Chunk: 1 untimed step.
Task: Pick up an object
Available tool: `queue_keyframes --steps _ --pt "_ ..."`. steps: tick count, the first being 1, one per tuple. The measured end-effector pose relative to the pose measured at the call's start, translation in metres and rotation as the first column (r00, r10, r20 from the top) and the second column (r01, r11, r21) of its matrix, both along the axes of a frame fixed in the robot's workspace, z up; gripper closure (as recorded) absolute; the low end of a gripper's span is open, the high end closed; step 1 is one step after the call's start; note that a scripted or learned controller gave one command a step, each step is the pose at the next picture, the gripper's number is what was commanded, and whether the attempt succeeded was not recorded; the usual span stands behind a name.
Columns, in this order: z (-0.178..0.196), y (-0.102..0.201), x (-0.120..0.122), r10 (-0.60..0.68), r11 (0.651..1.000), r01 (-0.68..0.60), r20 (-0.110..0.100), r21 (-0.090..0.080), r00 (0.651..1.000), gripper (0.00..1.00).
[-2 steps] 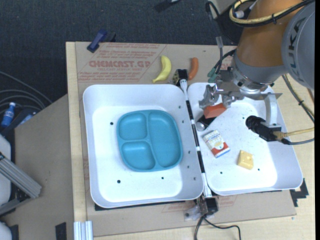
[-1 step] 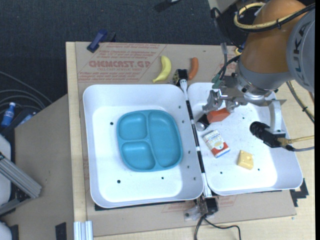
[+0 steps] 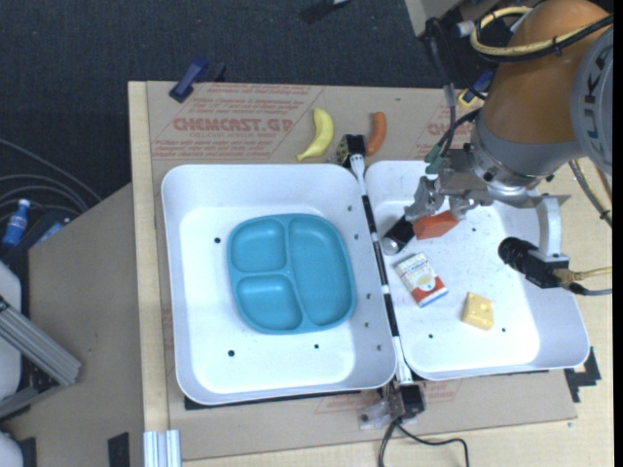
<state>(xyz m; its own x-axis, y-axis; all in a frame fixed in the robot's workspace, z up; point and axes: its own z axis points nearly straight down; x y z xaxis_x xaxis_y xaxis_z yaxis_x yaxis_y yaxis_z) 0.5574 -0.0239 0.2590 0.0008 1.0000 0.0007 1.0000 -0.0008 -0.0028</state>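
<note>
In the camera view, the hand (image 3: 425, 205) is seen low in the right bin (image 3: 545, 350), directly beside an orange block (image 3: 436, 225) lying just below-right of it. Whether its fingers are apart cannot be told.
</note>
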Motion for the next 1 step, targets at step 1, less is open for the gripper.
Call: queue_keyframes --steps 1 --pt "0.0016 -0.0335 0.0048 0.0 1.0 0.0 0.004 -0.002 1.0 1.0"
